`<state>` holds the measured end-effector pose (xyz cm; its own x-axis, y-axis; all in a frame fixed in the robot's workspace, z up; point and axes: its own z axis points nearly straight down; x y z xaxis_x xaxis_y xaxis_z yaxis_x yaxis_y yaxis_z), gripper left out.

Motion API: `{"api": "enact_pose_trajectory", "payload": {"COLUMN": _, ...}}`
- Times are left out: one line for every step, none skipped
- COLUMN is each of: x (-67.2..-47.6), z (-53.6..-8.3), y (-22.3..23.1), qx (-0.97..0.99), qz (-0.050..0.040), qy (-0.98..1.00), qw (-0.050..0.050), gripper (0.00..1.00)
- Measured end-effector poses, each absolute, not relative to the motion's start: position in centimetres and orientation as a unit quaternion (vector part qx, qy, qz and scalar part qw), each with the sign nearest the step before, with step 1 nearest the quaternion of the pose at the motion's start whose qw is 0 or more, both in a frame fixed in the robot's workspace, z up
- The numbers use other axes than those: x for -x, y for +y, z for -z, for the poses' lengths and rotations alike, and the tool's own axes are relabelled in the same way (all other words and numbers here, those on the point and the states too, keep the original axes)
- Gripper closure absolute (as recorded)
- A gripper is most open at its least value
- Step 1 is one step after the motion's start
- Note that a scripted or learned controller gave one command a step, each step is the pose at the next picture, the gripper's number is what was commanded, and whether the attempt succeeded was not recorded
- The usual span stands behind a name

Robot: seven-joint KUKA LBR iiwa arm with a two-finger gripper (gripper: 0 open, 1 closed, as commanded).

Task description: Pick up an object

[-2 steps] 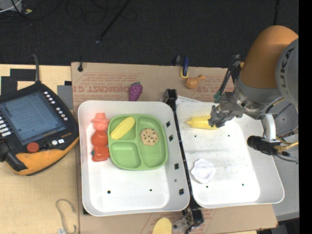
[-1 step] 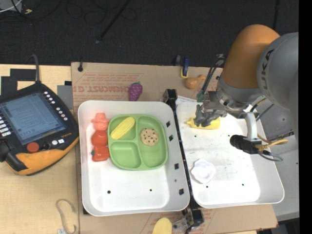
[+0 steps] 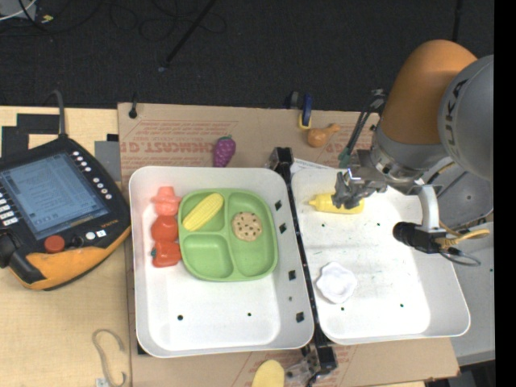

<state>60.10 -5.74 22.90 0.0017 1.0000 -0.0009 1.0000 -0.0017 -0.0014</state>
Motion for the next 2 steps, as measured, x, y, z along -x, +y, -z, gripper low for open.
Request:
{"api": "enact_pose_trajectory", "payload": {"x": -60.3, "z": -23.7, "y": -4.9, "qx": 0.707, "qz": -0.0001, "qy": -0.707, "qw": 0.001, "gripper": 1.00}}
{"api": "enact_pose_trajectory", "payload": {"x": -61.3, "z": -23.3, "y": -4.7, "qx": 0.706, "qz": -0.0004, "qy": -0.708, "qw": 0.000, "gripper": 1.00}}
